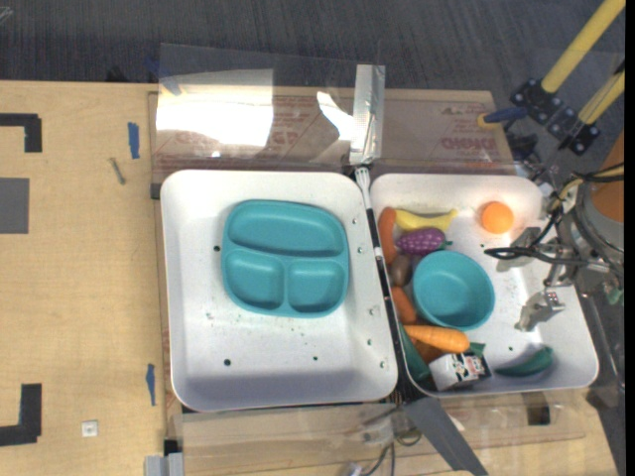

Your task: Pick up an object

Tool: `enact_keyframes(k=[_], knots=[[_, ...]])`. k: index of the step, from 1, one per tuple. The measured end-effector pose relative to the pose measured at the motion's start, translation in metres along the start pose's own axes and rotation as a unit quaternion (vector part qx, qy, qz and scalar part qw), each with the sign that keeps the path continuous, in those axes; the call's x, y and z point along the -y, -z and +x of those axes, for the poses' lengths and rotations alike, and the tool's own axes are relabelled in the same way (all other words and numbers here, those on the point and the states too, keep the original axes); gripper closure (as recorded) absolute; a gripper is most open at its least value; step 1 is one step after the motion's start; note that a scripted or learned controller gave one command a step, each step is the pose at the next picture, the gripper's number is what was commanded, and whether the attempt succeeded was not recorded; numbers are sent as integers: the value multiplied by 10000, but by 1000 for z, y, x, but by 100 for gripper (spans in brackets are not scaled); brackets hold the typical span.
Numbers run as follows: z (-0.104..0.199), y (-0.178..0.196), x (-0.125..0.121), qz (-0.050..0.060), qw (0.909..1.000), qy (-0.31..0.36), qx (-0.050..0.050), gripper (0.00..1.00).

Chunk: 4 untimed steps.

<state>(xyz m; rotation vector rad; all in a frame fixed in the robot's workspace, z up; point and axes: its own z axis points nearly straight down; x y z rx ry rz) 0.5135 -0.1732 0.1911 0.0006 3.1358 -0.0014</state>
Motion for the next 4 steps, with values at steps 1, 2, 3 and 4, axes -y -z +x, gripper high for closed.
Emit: enact_keyframes(k=[1,2,3,4], knots=[[-7,-100,-3,16,9997,258,48,0],[-1,-99,-38,25,9994,331,65,0],[2,-99,-38,90,9994,-331,43,0],[12,-97,-41,147,9969,-760,119,0]])
